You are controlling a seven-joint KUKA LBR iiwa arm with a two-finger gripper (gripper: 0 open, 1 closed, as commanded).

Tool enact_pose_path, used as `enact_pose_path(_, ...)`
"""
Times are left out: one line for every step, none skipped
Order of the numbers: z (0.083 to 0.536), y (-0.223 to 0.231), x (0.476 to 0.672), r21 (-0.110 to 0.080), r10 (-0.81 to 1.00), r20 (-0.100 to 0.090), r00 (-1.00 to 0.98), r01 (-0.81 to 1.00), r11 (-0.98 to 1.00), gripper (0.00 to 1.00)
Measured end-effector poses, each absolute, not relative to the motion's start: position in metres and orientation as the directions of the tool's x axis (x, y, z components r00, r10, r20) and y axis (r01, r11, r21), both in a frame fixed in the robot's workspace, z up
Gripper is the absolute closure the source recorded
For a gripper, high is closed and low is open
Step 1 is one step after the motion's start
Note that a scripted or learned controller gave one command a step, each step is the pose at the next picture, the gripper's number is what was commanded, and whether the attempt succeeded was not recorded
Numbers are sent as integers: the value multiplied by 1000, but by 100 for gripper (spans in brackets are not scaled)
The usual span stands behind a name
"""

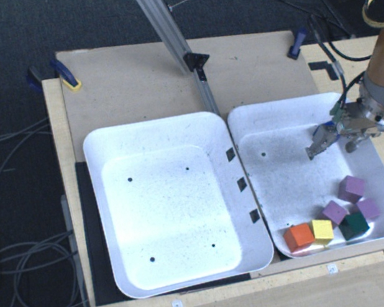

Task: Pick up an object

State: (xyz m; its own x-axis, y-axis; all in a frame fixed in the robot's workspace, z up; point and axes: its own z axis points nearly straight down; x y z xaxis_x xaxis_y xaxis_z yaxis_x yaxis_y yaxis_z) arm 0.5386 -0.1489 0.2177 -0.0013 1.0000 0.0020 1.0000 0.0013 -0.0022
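We see the gripper (332,144) over the right bin (282,170), its fingers spread apart and holding nothing. The blocks (331,220) lie clustered in that bin's near right corner, well apart from it.

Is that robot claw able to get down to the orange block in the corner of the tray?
Probably yes. The gripper hangs over the same right bin, with open floor toward the orange block. The yellow block touching it and the bin's near wall could crowd the fingers.

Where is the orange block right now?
The orange block sits in the right bin, near its front-left corner, touching the yellow block.
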Motion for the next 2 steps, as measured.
enact_pose_path(218, -149, 539, -1, 1000, 2, 0, 1000, 0, 0)
enact_pose_path(156, -146, 543, -7, 1000, 3, 0, 1000, 0, 0)
